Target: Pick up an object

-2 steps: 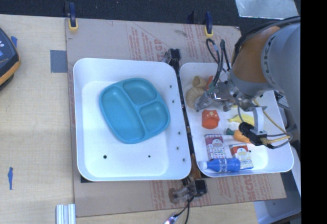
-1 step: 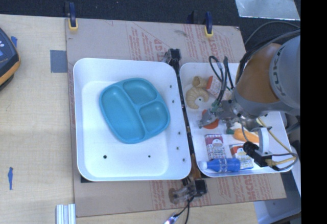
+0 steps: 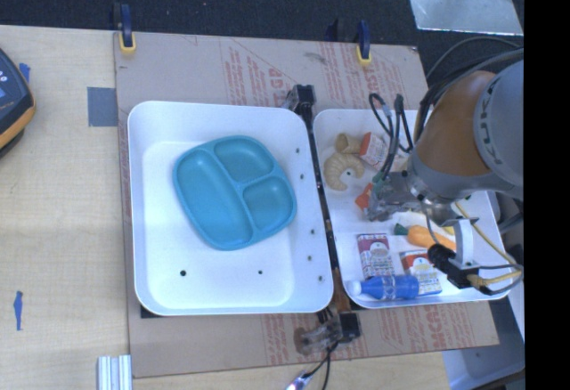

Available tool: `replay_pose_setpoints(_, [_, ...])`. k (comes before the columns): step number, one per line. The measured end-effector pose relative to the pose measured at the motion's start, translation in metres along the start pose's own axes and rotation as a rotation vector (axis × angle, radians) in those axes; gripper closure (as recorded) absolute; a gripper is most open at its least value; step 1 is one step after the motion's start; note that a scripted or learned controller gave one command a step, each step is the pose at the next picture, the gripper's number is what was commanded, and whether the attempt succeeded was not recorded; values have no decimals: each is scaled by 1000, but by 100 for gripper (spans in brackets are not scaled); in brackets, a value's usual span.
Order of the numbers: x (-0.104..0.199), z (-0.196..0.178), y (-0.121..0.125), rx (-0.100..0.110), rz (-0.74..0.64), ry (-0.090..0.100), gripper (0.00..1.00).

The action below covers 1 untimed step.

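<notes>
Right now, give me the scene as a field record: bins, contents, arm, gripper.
left bin: shallow white bin holding one light blue plastic divided plate
right bin: shallow white bin holding several small items
right bin contents: beige croissant-shaped toy, small red-and-white packet, blue bottle lying flat, orange item
arm: grey with orange band, over the right bin
gripper: two-finger gripper low among the items; finger state not readable

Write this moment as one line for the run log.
arm: over right bin | hand: low among small items | grasp: unclear | left bin: blue divided plate
</notes>
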<state>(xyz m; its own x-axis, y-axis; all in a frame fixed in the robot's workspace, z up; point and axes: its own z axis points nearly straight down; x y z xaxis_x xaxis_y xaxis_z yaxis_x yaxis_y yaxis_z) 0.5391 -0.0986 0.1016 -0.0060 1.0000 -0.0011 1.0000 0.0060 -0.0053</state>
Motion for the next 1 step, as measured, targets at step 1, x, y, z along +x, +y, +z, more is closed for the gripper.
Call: replay_pose_setpoints(1, [0, 0, 0, 0, -1, 0, 0])
